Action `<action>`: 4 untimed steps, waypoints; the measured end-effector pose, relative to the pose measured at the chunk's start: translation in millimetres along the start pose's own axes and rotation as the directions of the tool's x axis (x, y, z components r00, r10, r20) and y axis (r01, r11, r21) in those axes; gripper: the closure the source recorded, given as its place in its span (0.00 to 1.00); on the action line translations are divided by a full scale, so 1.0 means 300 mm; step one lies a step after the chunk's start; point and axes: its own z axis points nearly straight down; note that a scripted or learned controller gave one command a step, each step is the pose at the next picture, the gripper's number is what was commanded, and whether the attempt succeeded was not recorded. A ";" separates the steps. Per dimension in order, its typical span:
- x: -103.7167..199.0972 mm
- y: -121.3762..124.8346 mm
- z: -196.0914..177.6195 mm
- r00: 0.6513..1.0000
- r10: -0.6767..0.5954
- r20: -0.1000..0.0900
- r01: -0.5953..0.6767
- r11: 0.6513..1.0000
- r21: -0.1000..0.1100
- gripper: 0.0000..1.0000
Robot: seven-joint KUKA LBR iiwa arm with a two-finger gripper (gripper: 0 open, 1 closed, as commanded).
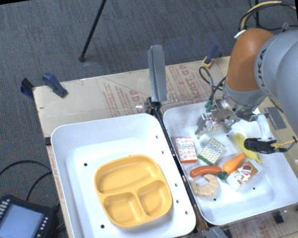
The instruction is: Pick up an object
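The right bin [288, 191] holds several toy food items. Among them are a small orange-and-white box [186, 149], a green-patterned packet [213, 150], a red sausage [204, 170], a carrot [234, 163], a round biscuit [206, 186], a brown-and-white packet [244, 174] and a yellow banana [246, 147]. My gripper [215, 121] hangs over the back of this bin, just above and behind the patterned packet. Nothing shows in its grasp.
The left bin [69, 151] holds a yellow compartment plate [132, 190]. A grey post [158, 74] stands behind the seam between the bins. A black-and-yellow fitting [262, 144] on the arm hangs over the banana's right side. A teach pendant [17, 229] lies left of the bench.
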 end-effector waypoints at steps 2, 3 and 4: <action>-0.001 -0.001 -0.027 1.000 -0.003 0.000 0.003 1.000 0.002 0.00; -0.132 -0.001 0.056 0.988 0.152 -0.003 -0.152 0.988 -0.002 0.00; -0.128 0.002 0.027 0.989 0.145 -0.001 -0.145 0.989 -0.002 1.00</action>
